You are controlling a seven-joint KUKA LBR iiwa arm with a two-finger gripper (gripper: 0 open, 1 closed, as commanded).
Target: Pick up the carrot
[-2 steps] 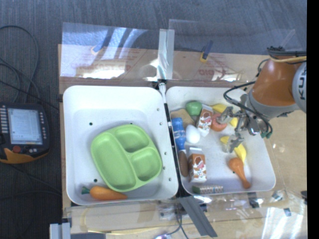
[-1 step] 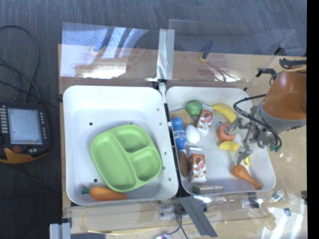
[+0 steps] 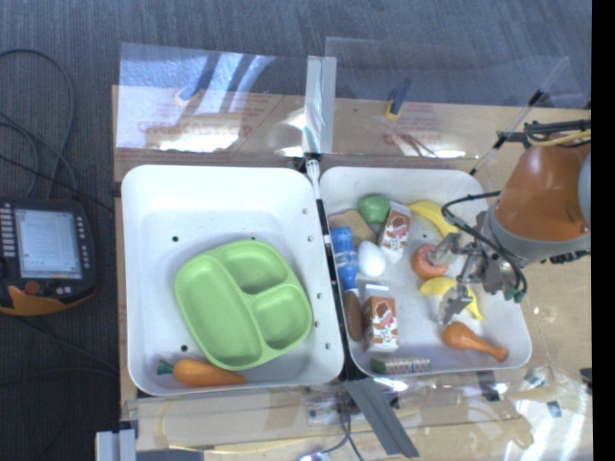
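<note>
The carrot (image 3: 200,374), orange with a small green top, lies on its side in the left bin (image 3: 144,257), at the near edge just below the green divided plate (image 3: 245,301). My gripper (image 3: 459,275) hangs over the right bin (image 3: 514,353), far to the right of the carrot. It is above a yellow fruit (image 3: 441,289) and beside a red-orange piece (image 3: 426,261). I see nothing held in it.
The right bin is crowded: a green fruit (image 3: 374,206), banana (image 3: 431,216), two small cartons (image 3: 395,231) (image 3: 381,321), white egg (image 3: 371,258), blue bottle (image 3: 343,254) and drumstick (image 3: 472,339). A raised divider (image 3: 324,257) separates the bins. A pendant (image 3: 43,254) lies at the left.
</note>
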